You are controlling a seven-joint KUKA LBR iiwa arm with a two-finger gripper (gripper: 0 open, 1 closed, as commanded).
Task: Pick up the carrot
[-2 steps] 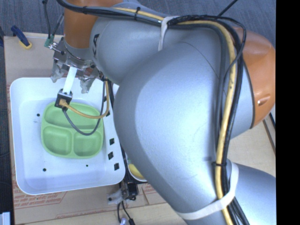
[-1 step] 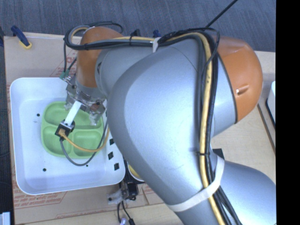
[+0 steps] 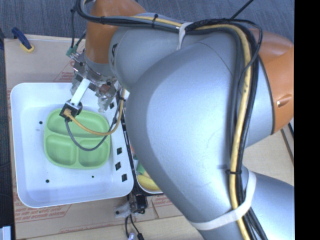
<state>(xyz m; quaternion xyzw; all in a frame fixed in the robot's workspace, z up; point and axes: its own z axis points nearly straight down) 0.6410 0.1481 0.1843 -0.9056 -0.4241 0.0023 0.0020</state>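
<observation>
My gripper (image 3: pixel 101 95) hangs over the far right part of the left bin (image 3: pixel 25 134), just beyond the upper right corner of a green divided plate (image 3: pixel 75 139) that lies flat in that bin. The plate's three compartments look bare. The arm's large grey body covers nearly all of the right bin, and whatever lies there is hidden.
A sliver of something yellow (image 3: pixel 144 182) shows under the arm at the near left edge of the right bin. A blue clamp (image 3: pixel 22 39) sits on the bench beyond the left bin's far corner. The wall between the bins runs just right of the plate.
</observation>
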